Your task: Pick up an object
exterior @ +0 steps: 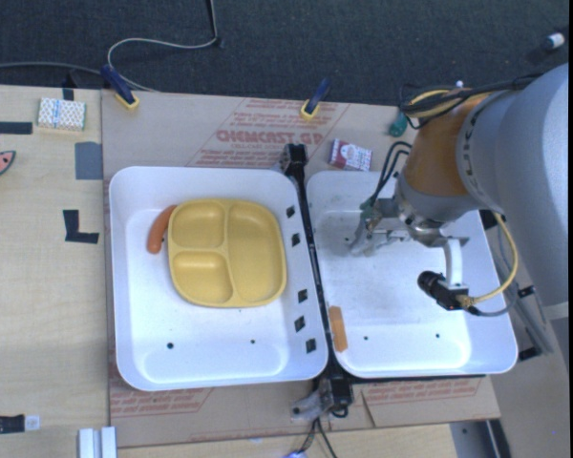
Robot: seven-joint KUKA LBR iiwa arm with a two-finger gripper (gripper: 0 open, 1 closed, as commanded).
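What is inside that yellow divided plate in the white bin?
The yellow plate shows three bare compartments with nothing in them. An orange sausage-shaped toy lies against its left edge, outside it. The floor of the left bin beneath the plate is covered.

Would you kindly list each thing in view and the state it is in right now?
Yellow plate: flat in the left bin, right way up, sections bare.
Orange sausage: lying in the left bin, against the plate's left edge.
Orange stick: lying at the right bin's left wall.
Gripper: low over the right bin, nothing seen in it.
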